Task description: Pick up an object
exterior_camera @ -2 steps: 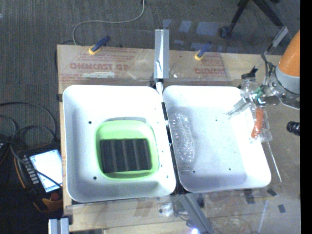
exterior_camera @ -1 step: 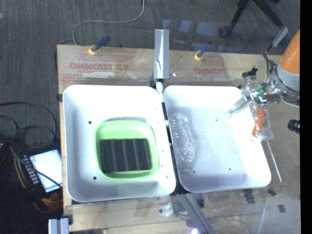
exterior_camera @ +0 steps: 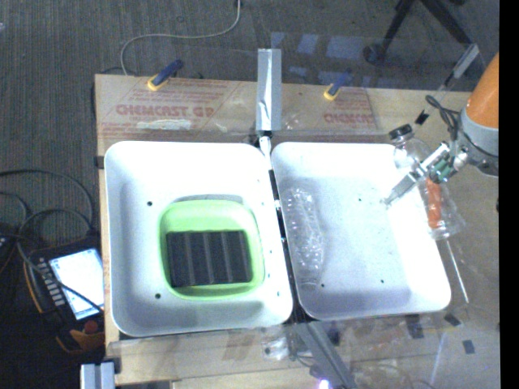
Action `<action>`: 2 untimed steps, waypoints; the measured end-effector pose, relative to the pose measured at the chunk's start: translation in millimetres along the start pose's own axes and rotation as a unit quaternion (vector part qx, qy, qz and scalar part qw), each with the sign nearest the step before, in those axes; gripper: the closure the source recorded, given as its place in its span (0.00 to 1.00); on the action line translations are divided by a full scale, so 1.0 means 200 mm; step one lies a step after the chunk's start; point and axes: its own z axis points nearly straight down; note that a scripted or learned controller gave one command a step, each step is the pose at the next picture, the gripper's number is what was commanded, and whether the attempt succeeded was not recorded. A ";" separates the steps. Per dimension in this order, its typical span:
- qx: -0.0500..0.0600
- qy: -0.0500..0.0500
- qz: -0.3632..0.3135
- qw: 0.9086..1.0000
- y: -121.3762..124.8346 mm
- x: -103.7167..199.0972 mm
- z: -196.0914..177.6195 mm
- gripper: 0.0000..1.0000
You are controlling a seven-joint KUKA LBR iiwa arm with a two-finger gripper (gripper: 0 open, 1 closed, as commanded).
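Where it lies in the right bin [exterior_camera: 357,298], clear plastic bottle [exterior_camera: 302,227] lengthwise near-to-far, end effector [exterior_camera: 391,198] grip unreadable.

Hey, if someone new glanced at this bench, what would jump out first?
The bright green plastic tray with dark slots in the left white bin stands out most. A clear crinkled plastic item lies along the left side of the right white bin, and the gripper hovers near that bin's upper right.

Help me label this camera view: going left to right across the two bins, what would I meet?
Left bin → green tray → clear plastic piece → right bin → gripper
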 end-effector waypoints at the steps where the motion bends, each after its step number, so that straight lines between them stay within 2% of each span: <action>1: -0.001 0.000 0.002 1.000 0.19 0.33 -0.36 1.00; 2: 0.000 0.001 0.061 0.998 0.50 0.49 -0.45 1.00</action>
